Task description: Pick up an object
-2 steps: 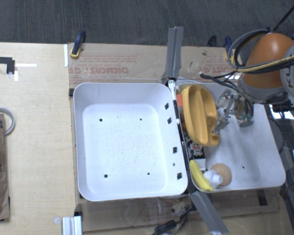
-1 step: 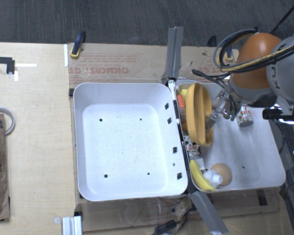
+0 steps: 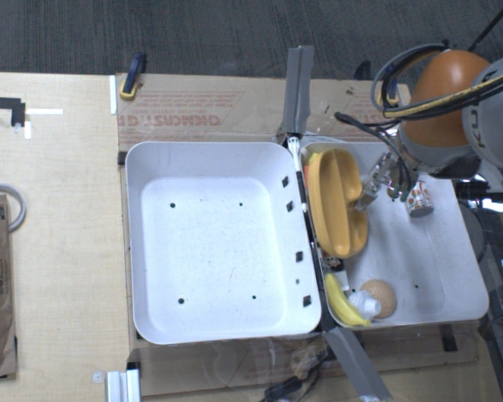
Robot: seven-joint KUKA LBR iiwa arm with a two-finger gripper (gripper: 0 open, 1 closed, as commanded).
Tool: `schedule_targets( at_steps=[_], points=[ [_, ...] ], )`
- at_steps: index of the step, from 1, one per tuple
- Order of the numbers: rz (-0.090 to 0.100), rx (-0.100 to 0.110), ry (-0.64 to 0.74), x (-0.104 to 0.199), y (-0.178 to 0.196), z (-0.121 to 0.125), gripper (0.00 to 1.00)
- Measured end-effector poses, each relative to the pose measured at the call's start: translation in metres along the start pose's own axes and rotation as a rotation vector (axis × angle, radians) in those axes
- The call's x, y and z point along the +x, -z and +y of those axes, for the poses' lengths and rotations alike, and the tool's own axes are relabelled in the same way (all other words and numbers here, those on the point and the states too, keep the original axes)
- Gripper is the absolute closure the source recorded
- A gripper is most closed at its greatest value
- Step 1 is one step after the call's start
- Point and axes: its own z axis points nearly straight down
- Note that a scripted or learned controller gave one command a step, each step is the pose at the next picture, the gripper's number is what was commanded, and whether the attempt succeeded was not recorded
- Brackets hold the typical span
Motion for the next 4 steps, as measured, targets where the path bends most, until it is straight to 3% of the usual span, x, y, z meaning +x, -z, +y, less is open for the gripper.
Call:
schedule_targets(
  at_steps=[1,2,3,4],
  points=[
    [0.016,-0.023,0.524,-0.01,-0.014,-0.065,1.0],
    [0.014,-0.029,0.763,-0.06,0.003,-0.08,1.0],
    [0.027,-0.03,0.732,-0.078,0.146,-0.056,1.0],
    [0.023,-0.029,0.731,-0.079,0.149,-0.056,0.0]
  ],
)
